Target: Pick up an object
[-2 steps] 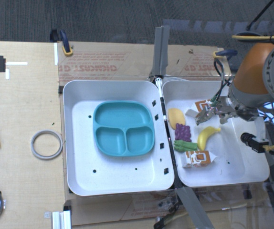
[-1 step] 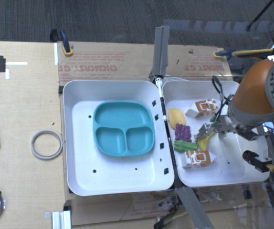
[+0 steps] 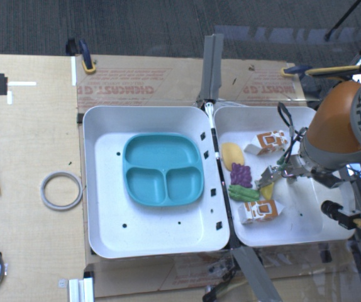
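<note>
1. The step in hand, as I judge it, is the approach to a grasp: the end effector sits low inside the right bin, reaching in from the right, among the cluster of small objects there.

2. Whether the end effector is spread wide, narrowed, or closed on anything, I cannot tell; its tip is small and blends with the clutter, and no object is clearly seen between it.

3. The candidates for picking all lie in the right bin, toward its left wall: a yellow lemon-like piece at the top, a purple grape bunch just below it, a green vegetable piece below that, and a small orange-and-white carton nearest the front. A second orange-and-white carton lies farther back, near the arm.

4. The end effector tip is just beside the grape bunch and the green piece, with a small yellow item close under it.

5. The left bin holds a teal divided plate; it lies well apart from the arm.

6. The next move, in my judgement, calls for closing on one single object in a tight group, then lifting straight up so neighbours are not dragged along.

7. The risk is pinching two touching pieces or slipping off a rounded one.
</note>
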Controlling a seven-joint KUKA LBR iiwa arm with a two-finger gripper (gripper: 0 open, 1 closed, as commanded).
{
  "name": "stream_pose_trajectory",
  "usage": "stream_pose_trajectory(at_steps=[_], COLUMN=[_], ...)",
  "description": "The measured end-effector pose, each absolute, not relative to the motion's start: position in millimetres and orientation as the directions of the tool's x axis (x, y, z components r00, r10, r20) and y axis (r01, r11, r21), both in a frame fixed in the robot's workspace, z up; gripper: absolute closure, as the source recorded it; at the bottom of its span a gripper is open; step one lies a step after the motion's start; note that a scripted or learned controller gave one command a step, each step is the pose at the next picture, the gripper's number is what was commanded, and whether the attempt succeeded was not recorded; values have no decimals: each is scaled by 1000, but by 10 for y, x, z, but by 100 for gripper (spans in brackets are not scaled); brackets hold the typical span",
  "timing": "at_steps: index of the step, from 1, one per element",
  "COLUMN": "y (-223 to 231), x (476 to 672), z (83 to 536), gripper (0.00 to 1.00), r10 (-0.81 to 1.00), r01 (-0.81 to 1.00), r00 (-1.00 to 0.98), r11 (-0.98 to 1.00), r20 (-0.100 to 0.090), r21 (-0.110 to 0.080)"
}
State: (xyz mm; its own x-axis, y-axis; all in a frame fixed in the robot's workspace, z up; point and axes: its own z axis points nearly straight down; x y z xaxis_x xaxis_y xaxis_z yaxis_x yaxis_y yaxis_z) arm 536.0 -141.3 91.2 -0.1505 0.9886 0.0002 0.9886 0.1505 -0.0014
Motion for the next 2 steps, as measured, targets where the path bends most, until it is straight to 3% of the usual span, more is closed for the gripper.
stream_pose_trajectory(at_steps=[1,2], y=[-1422,-1093], x=[5363,5753], z=[1000,2064], gripper=[100,100], r10=[989,995], r01=[989,995], r00=[-147,100], r11=[147,-100], r20=[0,-2], r21=[-1,-2])
